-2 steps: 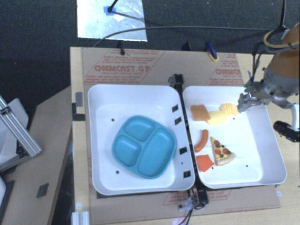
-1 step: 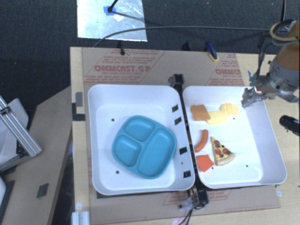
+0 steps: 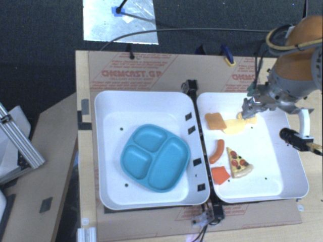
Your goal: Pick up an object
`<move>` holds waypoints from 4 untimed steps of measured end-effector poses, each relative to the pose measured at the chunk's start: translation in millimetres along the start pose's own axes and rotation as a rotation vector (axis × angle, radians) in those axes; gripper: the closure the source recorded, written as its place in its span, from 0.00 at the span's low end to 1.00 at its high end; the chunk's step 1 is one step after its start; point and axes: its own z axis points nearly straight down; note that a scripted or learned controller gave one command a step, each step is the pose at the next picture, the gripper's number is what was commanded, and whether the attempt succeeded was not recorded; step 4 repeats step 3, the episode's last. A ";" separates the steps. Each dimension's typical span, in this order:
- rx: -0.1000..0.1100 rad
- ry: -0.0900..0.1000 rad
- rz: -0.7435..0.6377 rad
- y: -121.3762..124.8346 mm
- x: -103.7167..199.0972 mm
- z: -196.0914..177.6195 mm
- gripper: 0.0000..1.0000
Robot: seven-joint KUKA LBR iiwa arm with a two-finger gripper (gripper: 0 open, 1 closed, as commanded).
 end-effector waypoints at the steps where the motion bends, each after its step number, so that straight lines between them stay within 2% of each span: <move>1: -0.001 0.000 -0.002 1.9 63.8 -2.3 1.00; 3: -0.002 0.000 0.000 13.7 178.4 16.8 1.00; 4: -0.002 0.000 0.000 13.7 178.4 16.8 1.00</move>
